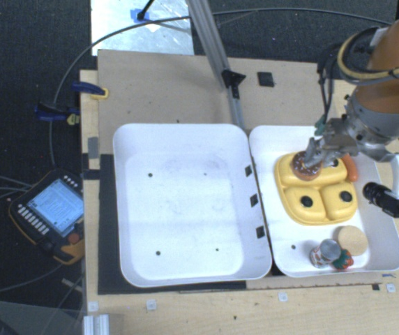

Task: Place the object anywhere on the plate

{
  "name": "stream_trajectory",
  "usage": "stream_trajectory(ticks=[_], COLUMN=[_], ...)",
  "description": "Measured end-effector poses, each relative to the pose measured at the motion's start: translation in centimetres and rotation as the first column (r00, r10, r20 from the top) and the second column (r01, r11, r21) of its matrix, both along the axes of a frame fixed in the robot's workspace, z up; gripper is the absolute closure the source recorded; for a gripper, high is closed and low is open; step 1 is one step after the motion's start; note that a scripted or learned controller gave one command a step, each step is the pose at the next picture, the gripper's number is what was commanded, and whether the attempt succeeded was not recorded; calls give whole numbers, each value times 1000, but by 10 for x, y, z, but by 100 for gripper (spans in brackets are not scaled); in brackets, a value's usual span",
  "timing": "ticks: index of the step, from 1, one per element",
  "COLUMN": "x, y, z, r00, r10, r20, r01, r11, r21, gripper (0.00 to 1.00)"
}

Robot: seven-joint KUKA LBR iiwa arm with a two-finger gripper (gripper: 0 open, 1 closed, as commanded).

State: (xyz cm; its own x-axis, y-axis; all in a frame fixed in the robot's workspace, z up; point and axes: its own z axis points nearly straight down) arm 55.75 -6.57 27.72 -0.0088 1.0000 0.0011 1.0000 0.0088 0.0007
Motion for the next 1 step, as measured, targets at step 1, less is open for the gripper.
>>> stream_trajectory(ticks=[1], x=[-10], y=[56], z=[-11], r00=[1000], r10=[2], r20=[-1], r01=[-2], r11=[1000], r21=[1], gripper=[100])
